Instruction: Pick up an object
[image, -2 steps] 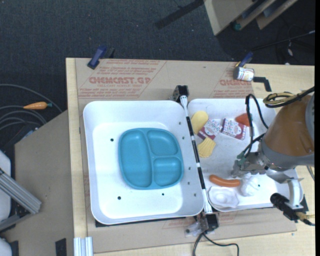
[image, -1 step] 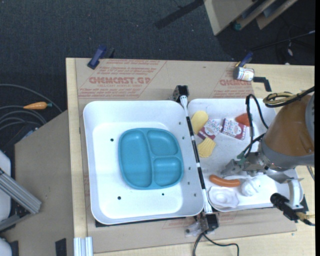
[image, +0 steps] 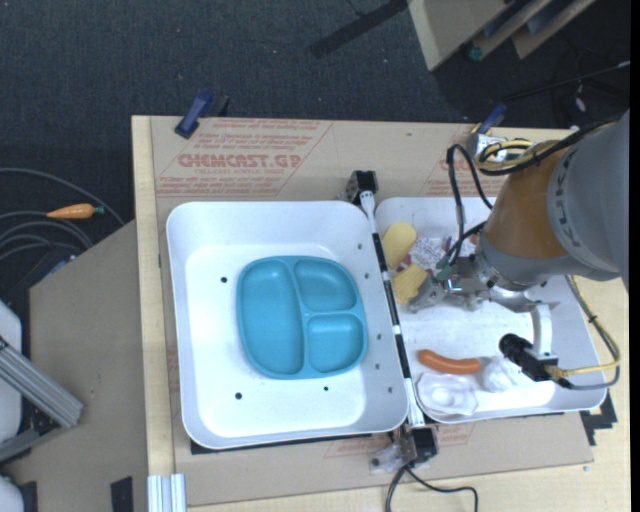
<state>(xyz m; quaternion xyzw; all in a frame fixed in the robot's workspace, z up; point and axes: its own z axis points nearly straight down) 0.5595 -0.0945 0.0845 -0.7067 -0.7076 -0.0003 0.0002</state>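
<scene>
Objects for picking lie in the right bin (image: 590, 395), clustered toward its left wall: two pale yellow pieces (image: 403, 262), one farther and one nearer, close against the divider between the bins; a small crumpled speckled item (image: 432, 247) just beside them; an orange sausage-shaped toy (image: 452, 362) nearer the front; a white cup-like piece (image: 447, 396) in the near-left corner, with a small white lump (image: 497, 376) just to its right. The left bin (image: 190, 260) holds a blue divided plate (image: 300, 315), lying flat in its middle, well apart from every wall.

From the fixed overhead camera, the arm (image: 560, 215) reaches in from the right and covers the far-right part of the right bin; its gripper (image: 432, 291) sits low beside the nearer yellow piece, apparently aimed there, judging by how the head points left toward it; the pincer's state I cannot tell, for the metal parts blur together and no object shows between them.

Room looks tight: the yellow pieces crowd the left wall and the divider, so any closing move has that edge just beside it; the sausage toy has more bare floor around it, though a black fitting (image: 522, 355) on the arm hangs near its right end.
</scene>
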